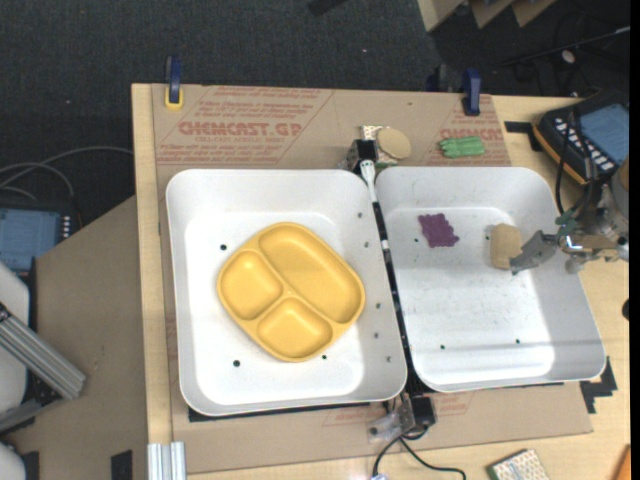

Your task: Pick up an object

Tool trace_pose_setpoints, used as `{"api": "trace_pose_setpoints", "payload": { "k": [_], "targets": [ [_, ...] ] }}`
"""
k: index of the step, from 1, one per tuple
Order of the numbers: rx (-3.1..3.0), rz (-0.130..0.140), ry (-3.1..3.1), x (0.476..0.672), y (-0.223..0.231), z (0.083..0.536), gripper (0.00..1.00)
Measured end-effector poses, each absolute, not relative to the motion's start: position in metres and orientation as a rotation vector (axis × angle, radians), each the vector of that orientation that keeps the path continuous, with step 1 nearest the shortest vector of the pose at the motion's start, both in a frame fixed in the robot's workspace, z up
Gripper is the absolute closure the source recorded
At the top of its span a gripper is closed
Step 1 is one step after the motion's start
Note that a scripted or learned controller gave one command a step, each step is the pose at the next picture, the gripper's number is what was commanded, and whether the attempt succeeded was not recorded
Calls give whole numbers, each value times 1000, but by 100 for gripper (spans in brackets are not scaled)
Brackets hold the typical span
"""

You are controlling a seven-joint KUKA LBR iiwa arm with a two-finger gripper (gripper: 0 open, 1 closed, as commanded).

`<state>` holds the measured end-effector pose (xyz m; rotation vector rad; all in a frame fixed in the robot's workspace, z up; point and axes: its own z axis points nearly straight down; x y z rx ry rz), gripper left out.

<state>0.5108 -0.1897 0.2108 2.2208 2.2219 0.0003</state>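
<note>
Counter (250,113): brown board, clamped at 12 o'clock by two small clips, probably so it cannot slide under the arm's pushes. Two white bins side by side on it, touching along the centre seam.

Left bin (190,268): holds one yellow tray (290,290), three compartments, lying flat and slightly rotated, about at the bin's centre. Well apart from the hand; not the likely target on this try.

Seam, 12 o'clock end: a small tan disc (394,144) and a green block (461,147) rest on the counter just outside the right bin's top rim, out of the pick area.

Right bin (480,358): a purple piece (437,230) lies flat toward 11 o'clock of the bin floor. A tan block (503,245) sits at about 2 o'clock, apart from the purple piece, near the bin's right wall.

Hand (532,253): enters from 3 o'clock, low over the right bin, its grey tip just beside the tan block on the block's right side. Cannot tell whether the hand is released or clenched; the tip is small and blurred. Block looks to be beside the tip, not enclosed by it, so no grasp recorded.

Judgement: approach phase on the tan block; nothing lifted. Risk: a side approach this close to the wall may nudge the block toward 9 o'clock rather than capture it.
</note>
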Motion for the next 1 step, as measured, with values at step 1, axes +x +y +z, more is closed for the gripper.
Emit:
{"api": "trace_pose_setpoints", "payload": {
  "k": [1],
  "targets": [
    [2217,4,2222,499,-215,96,0]
  ]
}}
